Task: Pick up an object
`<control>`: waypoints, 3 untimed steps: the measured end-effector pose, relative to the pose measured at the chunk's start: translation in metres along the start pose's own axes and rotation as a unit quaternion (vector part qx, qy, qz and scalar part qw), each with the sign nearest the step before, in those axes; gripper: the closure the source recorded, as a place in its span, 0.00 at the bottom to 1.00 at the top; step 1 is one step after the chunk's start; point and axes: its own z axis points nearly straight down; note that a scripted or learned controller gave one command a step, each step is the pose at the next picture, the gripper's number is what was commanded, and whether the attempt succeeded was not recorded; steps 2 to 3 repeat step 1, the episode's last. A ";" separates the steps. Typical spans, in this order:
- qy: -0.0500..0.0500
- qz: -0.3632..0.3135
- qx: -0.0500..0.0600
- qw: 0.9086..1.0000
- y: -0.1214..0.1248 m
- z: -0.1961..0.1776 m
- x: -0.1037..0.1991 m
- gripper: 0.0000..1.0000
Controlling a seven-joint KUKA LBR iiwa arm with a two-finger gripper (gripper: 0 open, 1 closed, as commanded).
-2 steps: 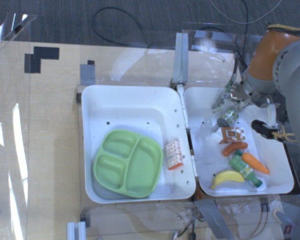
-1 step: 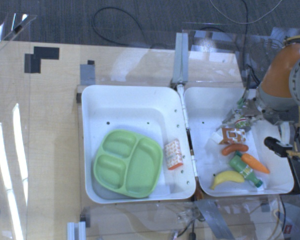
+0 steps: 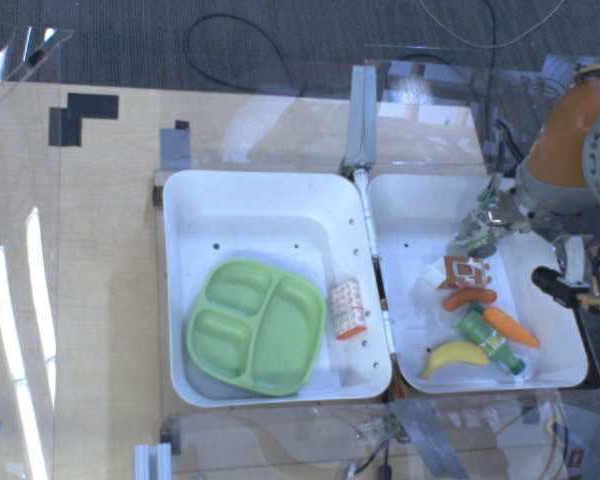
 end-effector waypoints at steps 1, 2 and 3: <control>0.002 -0.048 0.004 0.999 0.022 -0.064 0.045 1.00; 0.002 -0.048 0.004 0.999 0.022 -0.064 0.045 1.00; 0.002 -0.048 0.004 0.999 0.022 -0.064 0.045 1.00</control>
